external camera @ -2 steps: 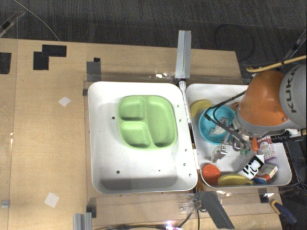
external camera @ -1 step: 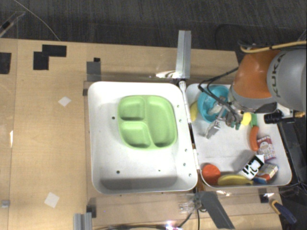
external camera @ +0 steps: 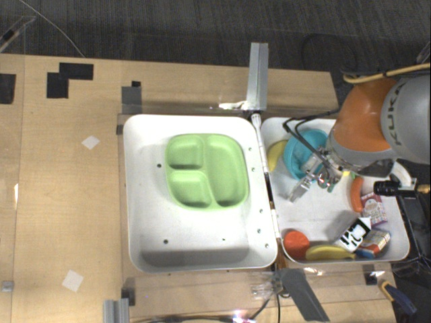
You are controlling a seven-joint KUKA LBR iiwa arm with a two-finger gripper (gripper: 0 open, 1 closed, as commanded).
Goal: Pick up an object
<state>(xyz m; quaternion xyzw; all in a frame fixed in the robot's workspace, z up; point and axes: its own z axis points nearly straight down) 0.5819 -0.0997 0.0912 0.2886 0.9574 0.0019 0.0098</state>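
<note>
Gripper: you find it low in the right bin, hanging from the grey arm with its orange band, which reaches in from the right. Whether it is spread or closed, you cannot tell; no object shows in its grasp.

Right bin, contents as you can list them:
- Blue cup, lying tilted at the upper left, its mouth toward the gripper, just beside the tool's upper side; touching or apart, you cannot tell.
- Yellow piece, against the left wall, half hidden behind the blue cup.
- Orange ball, in the lower left corner.
- Yellow banana, along the front wall, just beside the ball.
- Black-and-white box, tilted, right of the banana.
- Small carton, printed in red and blue, in the lower right corner.
- Orange carrot-like piece, upright near the right side, below the arm.
- Packet with print, just beside the orange piece; too small for you to read.

Left bin: you see one green divided tray with three compartments, resting near its middle.

Both bins stand side by side on the wooden bench, which carries black tape marks at the upper left.
</note>
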